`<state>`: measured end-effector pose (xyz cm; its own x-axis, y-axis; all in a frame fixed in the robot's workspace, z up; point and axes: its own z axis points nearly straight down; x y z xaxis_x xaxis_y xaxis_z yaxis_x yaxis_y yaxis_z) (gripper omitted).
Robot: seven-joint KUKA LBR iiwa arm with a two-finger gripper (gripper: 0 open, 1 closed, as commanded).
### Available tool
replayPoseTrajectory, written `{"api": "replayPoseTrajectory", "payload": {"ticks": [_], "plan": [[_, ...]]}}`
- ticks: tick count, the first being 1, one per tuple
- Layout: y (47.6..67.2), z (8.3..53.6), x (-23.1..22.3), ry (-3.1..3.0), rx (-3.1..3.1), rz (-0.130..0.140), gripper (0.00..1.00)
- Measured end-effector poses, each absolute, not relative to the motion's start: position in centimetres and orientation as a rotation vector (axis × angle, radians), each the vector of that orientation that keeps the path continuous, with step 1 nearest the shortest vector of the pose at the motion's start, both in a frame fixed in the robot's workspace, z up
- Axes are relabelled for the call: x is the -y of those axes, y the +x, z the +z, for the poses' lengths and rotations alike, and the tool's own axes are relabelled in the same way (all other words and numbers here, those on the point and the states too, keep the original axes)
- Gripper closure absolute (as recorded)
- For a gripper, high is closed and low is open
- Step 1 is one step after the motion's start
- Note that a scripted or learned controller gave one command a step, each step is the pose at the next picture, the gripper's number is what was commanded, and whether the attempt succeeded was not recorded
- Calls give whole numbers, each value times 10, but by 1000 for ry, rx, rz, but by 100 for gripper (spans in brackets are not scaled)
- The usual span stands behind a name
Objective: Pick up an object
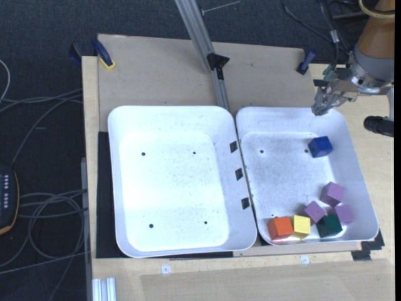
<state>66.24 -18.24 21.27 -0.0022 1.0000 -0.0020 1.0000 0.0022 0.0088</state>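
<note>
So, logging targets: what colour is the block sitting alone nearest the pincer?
Blue block, clearest in the camera view.

No lettering, label, brand mark or number can be read on anything here.

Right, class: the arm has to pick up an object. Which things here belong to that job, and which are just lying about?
Belonging to the job:
- gripper, above the right bin's far rim
- right bin
- blue block, nearest the gripper
- orange block, yellow block, green block
- three purple blocks

Lying about:
- left bin
- blue clamps
- metal pole
- cables
</note>
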Motion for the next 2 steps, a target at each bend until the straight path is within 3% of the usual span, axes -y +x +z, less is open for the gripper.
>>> {"api": "replayPoseTrajectory", "payload": {"ticks": [1,2], "plan": [[664,257,182,2215,-2219,6,100],[663,266,127,2214,-2229,3,100]]}}
